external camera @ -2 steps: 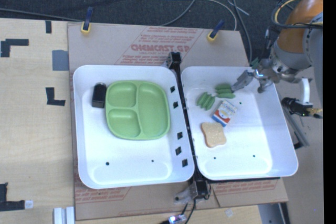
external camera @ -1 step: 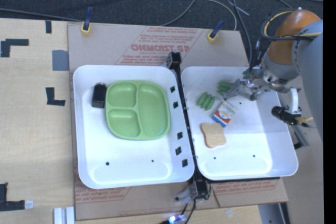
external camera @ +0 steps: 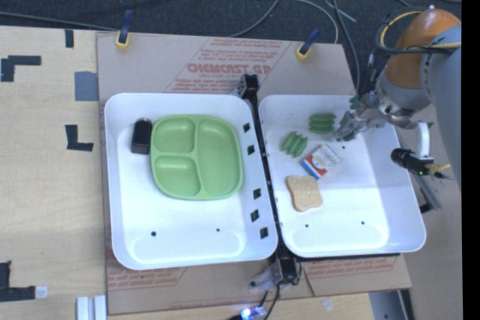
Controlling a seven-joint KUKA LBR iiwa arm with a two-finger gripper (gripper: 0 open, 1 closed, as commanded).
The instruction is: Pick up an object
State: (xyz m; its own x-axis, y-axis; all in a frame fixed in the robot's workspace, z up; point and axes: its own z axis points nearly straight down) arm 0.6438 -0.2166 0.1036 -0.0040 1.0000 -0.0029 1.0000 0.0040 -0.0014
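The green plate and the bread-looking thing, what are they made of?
The green plate in the left bin looks like smooth moulded plastic: one even colour, rounded compartments, a soft sheen. The tan bread slice in the right bin is probably a toy, foam or plastic; it looks matte and speckled, but the picture is too coarse to be sure.

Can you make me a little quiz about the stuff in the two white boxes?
1. True or false: the green divided plate lies in the left bin.
2. Which thing lies nearest the hand? A. toast slice B. dark green piece C. black block
3. Fill in: the small red, white and blue packet lies in the ____ bin.

Key: 1 true; 2 B; 3 right.
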